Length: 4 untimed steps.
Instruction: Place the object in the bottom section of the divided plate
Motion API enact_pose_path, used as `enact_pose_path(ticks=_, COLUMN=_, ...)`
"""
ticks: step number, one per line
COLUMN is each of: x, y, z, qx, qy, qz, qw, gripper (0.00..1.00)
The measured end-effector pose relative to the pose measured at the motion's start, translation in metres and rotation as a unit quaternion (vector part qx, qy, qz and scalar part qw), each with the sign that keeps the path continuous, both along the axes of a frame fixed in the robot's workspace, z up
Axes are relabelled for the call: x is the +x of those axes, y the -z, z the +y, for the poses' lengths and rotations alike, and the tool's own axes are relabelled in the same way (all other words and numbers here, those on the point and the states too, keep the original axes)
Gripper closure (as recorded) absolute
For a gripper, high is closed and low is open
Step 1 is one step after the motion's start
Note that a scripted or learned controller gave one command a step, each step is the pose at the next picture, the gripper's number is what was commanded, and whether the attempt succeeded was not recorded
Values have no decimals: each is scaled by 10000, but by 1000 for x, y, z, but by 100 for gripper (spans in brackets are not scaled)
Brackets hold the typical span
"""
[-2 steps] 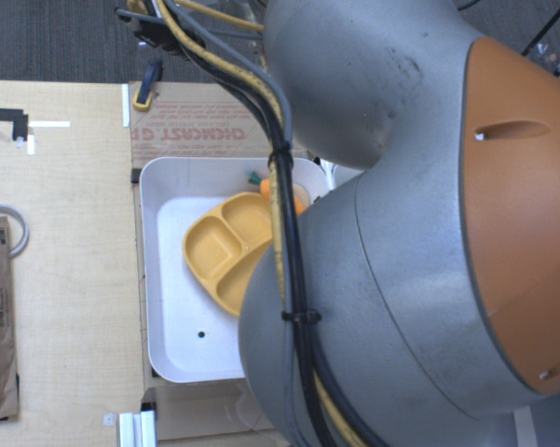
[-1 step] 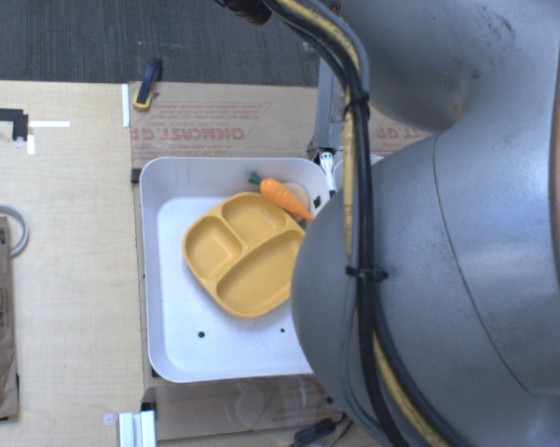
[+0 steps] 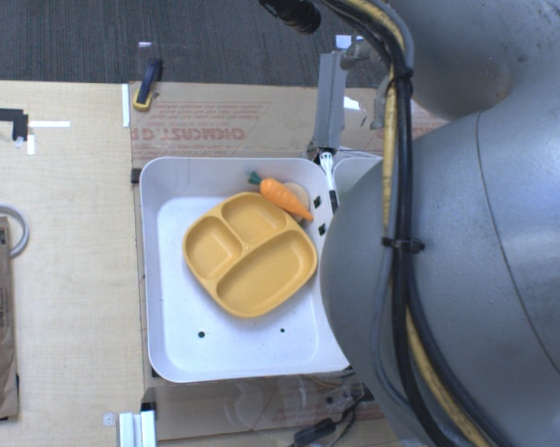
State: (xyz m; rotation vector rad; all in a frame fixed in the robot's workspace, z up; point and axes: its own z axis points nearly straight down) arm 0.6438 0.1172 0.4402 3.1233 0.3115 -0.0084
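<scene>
We cannot tell the state of our fingers: the bulky grey arm (image 3: 466, 231) covers the right side of the view and hides them. Out from there, to the arm's left, the small orange toy carrot with a green top (image 3: 283, 195) lies on the upper right rim of the yellow three-section plastic plate (image 3: 252, 254), partly over the shallow white bin (image 3: 168, 343). Its long axis runs diagonally, green end up-left. We judge it must travel down-left into the plate's large bottom section (image 3: 261, 276).
</scene>
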Motion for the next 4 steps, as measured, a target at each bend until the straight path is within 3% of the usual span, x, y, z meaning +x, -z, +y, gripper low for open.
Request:
enact_pose_path(ticks=1, x=2, y=0, z=-80, qx=-1, qy=-51, qz=4, qw=10000, gripper=0)
enact_pose_path(ticks=2, x=-12, y=0, z=-139, qx=2, qy=-108, qz=6, qw=9999, gripper=0)
enact_pose_path(ticks=3, x=-1, y=0, z=-221, qx=9, qy=-352, qz=7, qw=9994, gripper=0)
enact_pose_path(ticks=4, x=-21, y=1, z=-225, qx=12, qy=-1112, qz=13, qw=9938, gripper=0)
